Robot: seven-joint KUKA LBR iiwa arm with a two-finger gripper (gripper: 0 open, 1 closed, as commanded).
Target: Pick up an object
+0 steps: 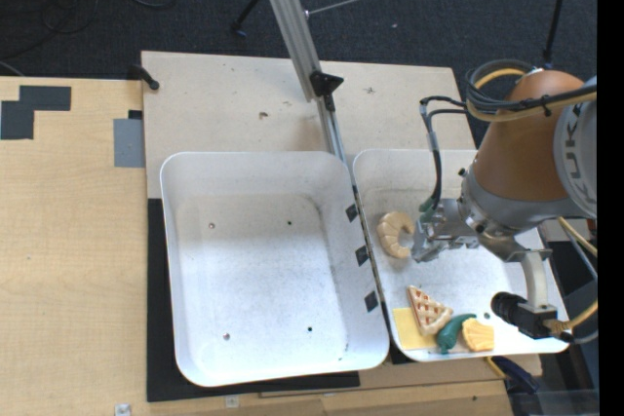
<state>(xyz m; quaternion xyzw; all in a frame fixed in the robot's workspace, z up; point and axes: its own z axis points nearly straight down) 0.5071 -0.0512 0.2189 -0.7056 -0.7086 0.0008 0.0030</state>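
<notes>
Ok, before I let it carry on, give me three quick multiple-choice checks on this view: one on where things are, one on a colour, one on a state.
1. Which bin holds the objects?
A. left bin
B. right bin
C. both bins

2. What colour is the object beside the waffle-patterned wedge?
A. red
B. green
C. purple

3. Where is the gripper?
A. over the left bin
B. above the bench beyond the bins
C. low in the right bin, beside the beige pastry

Answers: 1 B, every item lies in the right bin. 2 B, the green piece lies against the waffle wedge. 3 C, the gripper sits next to the beige pastry.
</notes>
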